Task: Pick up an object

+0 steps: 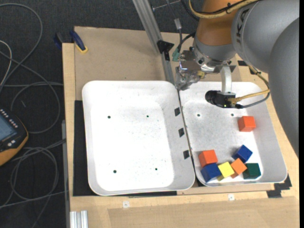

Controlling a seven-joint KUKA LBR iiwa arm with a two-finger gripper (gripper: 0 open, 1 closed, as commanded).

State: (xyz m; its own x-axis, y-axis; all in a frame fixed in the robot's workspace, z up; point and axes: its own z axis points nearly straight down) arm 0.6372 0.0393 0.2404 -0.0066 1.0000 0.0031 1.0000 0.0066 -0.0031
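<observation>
In your right bin (216,132), one orange block (246,123) sits alone near the far right wall. The rest crowd the near right corner: an orange cube (207,156), blue cube (211,172), yellow cube (225,169), a second orange one (238,166), another blue (243,153) and a green cube (252,170). Your gripper (184,80) hangs at the back rim where the right bin meets the left bin (128,137), well apart from every block. You cannot tell whether it is open or closed, and nothing is visibly held.
</observation>
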